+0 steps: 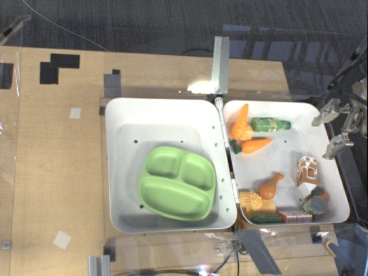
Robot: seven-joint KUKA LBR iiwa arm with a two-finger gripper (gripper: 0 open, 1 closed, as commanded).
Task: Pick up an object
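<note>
The right bin [287, 154] holds several toy foods: two orange carrots [240, 124], a green bottle [270, 125] lying on its side, a chicken drumstick [270, 186], a corn piece [250, 199], a small carton [307, 170] and a can [316, 203]. My gripper [331, 130] hovers over that bin's right rim, off to the right of the bottle and above the carton. Its two fingers are spread apart, open, with nothing between them.
The left bin [123, 154] carries a green divided plate [178, 183]. A green pickle-like piece [264, 217] and a small red and white box [296, 216] lie along the right bin's front wall. A metal post [220, 65] stands behind the bins.
</note>
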